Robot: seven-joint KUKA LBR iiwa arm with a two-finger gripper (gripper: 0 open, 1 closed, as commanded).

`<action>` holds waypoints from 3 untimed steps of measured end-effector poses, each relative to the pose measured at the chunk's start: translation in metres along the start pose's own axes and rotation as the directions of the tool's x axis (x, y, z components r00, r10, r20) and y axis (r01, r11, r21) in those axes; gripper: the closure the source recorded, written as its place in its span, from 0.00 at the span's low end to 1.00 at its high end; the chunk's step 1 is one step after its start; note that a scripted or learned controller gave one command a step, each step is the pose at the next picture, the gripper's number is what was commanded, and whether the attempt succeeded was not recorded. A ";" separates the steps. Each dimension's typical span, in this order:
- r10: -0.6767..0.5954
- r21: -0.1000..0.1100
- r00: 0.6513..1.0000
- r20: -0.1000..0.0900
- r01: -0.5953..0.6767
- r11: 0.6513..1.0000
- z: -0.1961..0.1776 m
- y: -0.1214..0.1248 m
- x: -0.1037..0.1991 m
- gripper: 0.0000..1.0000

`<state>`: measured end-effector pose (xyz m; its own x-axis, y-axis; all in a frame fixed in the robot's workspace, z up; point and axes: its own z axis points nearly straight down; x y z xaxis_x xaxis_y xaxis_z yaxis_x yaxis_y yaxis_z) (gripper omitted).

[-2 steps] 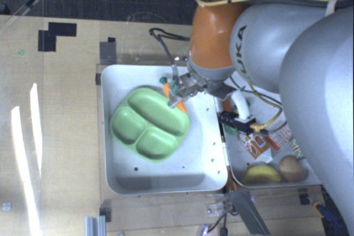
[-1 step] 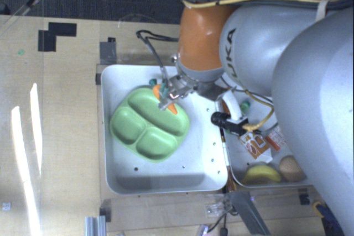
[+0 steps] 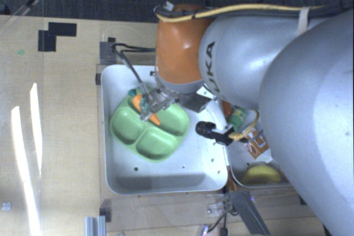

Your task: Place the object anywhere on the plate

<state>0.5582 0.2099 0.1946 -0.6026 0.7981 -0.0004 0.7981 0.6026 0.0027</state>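
One marking was legible: dark capital letters ran vertically along the grey arm casing, just right of the orange band. The letters "KA" could be read, and the strokes continuing below them were partly hidden. Black angular marks stood on the bench surface at the far left; they formed blocks, not characters. No numbers or labels were readable.
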 end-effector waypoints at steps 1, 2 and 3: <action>-0.180 -0.003 0.984 0.002 0.180 0.984 0.012 0.054 -0.045 1.00; -0.304 -0.001 0.953 0.001 0.304 0.953 0.073 -0.046 -0.077 1.00; -0.303 -0.004 0.953 0.006 0.303 0.953 0.072 -0.045 -0.079 0.00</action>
<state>0.5699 0.1199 0.1229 -0.8159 0.5781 -0.0068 0.5781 0.8160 0.0065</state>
